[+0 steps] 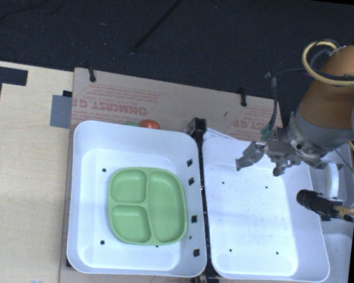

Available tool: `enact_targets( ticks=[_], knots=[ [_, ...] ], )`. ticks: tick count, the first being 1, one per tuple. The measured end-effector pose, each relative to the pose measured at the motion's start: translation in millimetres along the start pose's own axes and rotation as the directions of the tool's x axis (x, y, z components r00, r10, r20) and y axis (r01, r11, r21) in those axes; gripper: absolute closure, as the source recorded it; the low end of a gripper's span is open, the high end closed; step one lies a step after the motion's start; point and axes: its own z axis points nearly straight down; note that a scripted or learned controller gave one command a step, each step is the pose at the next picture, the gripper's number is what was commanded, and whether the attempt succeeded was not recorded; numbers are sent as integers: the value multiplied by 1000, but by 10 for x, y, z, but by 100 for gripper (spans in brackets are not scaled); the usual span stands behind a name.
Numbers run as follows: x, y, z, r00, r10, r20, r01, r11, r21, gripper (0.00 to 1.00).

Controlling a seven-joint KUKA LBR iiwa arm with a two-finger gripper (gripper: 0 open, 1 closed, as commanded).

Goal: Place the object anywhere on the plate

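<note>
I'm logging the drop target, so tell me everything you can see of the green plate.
The green plate is a pale green, rounded-square tray, plastic by its look, divided by raised ridges into three compartments: two smaller at the view's left, one long at its right. It lies flat, slightly rotated, on the floor of the left white bin, near the middle. Nothing lies on it.

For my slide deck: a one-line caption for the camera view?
Open hand above right bin; green plate waits in left bin.

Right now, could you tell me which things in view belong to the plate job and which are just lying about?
Job:
green divided plate in the left bin
gripper, open, over the right bin

Lying about:
small red object behind the left bin
cardboard sheet
</note>
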Motion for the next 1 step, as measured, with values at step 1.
enact_targets(
  ticks=[1],
  knots=[
    [-1,18,-57,1000,-1,1,1,1000,-10,0]
  ],
)
